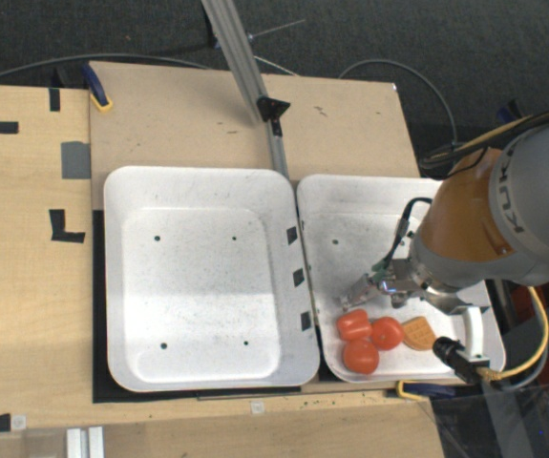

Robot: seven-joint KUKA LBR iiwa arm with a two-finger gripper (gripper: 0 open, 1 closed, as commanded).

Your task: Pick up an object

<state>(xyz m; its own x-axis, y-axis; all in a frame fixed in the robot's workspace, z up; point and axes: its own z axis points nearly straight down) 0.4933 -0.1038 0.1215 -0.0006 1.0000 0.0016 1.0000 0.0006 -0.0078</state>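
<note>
Arm: grey, orange band, reaching into the right bin (350, 203) | Pincer (362, 297): low over the bin floor, finger state cannot be told | Objects: three red pieces (368, 337) just below it, touching each other; orange piece (418, 333) beside them | Left bin (121, 256): well apart

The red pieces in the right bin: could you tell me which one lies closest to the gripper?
The upper-left red piece, just below the gripper; the other two lie lower, toward the bin's front edge.
</note>
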